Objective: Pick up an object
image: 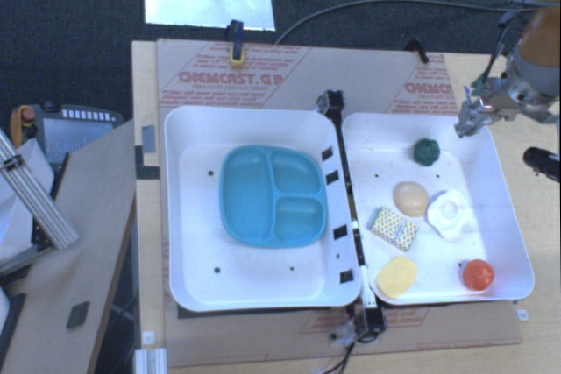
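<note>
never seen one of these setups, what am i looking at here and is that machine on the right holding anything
This is one picture from a camera fixed above a workbench, looking down at a slant. The grey machine coming in from the right is a robot arm; at its tip is a gripper, the part meant to pick things up. It hangs over the far right corner of the right bin, and nothing shows in it. Whether its jaws are open or shut is too small to tell.

Two shallow white bins sit side by side. The left bin holds a blue divided plate. The right one holds small toy-like items: a dark green ball, a beige egg-shaped piece, a white fried-egg shape, a patterned block, a yellow piece and a red ball.
</note>
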You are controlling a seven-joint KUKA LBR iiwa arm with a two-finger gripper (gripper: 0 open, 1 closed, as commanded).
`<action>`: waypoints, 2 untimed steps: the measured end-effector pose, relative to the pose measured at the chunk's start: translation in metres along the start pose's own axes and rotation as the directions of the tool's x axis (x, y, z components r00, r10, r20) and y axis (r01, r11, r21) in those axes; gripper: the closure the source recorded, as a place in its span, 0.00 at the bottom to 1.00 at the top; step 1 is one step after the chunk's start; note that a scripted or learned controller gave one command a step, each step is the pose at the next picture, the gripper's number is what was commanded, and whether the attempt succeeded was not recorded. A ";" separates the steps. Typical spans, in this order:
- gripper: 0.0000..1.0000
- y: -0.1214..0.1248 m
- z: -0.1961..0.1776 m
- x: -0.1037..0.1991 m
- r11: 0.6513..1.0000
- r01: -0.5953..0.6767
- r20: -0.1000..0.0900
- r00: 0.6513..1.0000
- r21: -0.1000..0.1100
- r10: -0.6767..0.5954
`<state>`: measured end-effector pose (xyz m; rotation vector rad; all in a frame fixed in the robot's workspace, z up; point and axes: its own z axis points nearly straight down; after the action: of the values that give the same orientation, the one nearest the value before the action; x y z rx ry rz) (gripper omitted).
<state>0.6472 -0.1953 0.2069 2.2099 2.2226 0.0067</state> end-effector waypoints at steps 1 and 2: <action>1.00 0.002 -0.035 0.000 1.000 0.000 0.000 1.000 0.002 0.000; 1.00 0.004 -0.023 0.055 1.000 0.003 -0.003 1.000 0.007 -0.003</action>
<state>0.6505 -0.1407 0.2296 2.2114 2.2306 0.0024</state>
